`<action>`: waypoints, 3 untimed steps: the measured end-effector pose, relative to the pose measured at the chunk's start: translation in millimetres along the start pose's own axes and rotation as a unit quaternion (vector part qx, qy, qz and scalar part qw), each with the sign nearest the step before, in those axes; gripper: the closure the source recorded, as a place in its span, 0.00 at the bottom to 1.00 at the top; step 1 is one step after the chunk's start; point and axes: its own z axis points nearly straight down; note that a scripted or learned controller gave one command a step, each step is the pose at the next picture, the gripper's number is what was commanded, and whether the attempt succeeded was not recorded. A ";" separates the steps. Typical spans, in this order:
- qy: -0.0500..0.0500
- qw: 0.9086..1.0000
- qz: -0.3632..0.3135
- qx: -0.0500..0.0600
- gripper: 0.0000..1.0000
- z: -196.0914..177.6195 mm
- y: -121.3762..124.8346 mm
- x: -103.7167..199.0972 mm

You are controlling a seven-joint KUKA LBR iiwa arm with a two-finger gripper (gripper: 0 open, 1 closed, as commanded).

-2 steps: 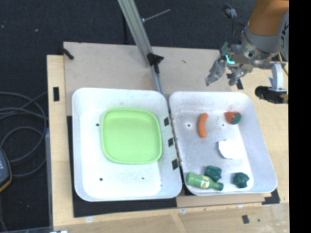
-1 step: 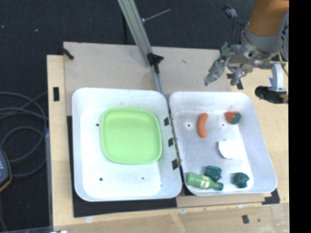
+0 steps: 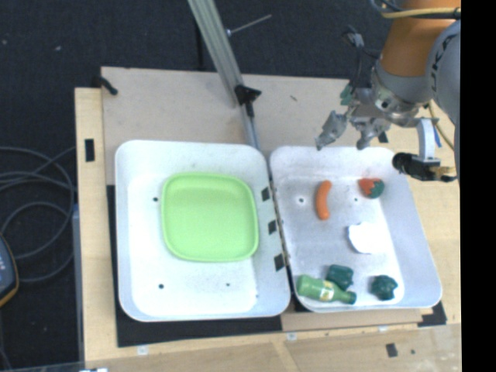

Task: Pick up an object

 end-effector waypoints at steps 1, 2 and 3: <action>0.000 1.000 0.000 0.000 0.00 42.5 1.9 -3.0; 0.000 1.000 0.000 0.001 0.00 105.4 -1.3 -3.2; 0.000 1.000 0.000 -0.003 1.00 90.9 0.4 -3.8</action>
